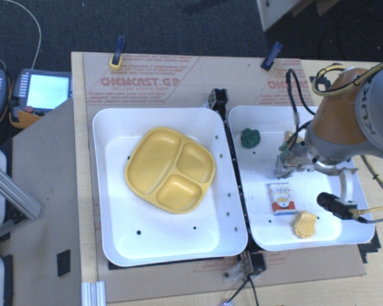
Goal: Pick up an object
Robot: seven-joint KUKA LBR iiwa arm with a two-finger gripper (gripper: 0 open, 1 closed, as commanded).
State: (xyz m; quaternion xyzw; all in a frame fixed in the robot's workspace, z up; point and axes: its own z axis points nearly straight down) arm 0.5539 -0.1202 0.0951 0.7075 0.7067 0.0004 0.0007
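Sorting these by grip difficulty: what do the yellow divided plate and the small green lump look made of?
Yellow divided plate: likely moulded plastic, smooth, with a soft sheen and rounded compartment ridges. Green lump: matte and irregular, maybe foam or soft rubber; too small to tell.

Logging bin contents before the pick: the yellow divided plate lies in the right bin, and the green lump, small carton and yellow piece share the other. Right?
Not quite. The camera view shows the yellow divided plate in the left bin; the green lump, small carton and yellow piece share the right bin.

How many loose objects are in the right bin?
3: a green lump near the far left corner, a small carton mid-bin, a yellow piece by the near edge. The arm may hide more.
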